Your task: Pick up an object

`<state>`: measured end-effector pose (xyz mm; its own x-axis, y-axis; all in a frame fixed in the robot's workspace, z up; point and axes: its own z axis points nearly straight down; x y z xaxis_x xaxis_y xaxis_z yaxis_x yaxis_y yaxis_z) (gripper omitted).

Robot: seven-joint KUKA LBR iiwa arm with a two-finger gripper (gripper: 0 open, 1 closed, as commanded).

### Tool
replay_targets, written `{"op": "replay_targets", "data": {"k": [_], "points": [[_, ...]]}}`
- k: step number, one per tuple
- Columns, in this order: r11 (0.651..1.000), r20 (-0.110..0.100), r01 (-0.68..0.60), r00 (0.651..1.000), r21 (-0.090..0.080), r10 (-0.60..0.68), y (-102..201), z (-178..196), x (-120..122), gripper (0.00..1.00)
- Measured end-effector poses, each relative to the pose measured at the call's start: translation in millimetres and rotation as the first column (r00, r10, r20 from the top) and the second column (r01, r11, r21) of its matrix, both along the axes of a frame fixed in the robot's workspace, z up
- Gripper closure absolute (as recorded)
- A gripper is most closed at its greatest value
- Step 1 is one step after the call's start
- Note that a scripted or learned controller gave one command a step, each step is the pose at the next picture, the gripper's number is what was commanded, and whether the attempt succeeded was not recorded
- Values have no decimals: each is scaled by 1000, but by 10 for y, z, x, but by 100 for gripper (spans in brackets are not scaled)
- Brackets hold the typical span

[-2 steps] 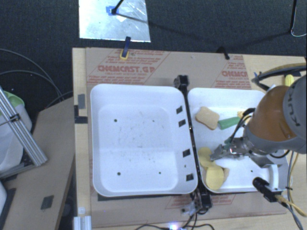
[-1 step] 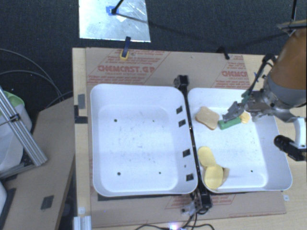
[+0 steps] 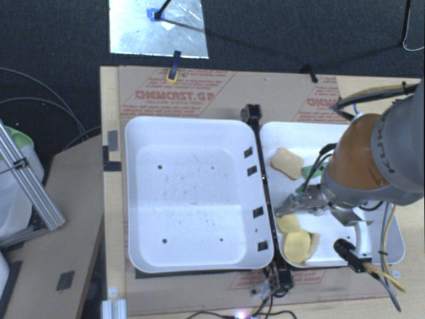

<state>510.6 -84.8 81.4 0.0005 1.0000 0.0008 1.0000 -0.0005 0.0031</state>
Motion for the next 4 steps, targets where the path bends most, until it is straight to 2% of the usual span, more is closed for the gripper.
{"op": "replay_targets", "data": {"k": [1, 2, 3, 4], "points": [[1000, 17, -8, 1000, -1, 8, 204, 1840, -99, 0], [1000, 19, -9, 1000, -1, 9, 432, 3276, 112, 0], [1000, -18, -3, 1000, 1, 3, 832, 943, 14, 0], [1000, -3, 3, 1000, -2, -3, 422, 1030, -176, 0]]}}
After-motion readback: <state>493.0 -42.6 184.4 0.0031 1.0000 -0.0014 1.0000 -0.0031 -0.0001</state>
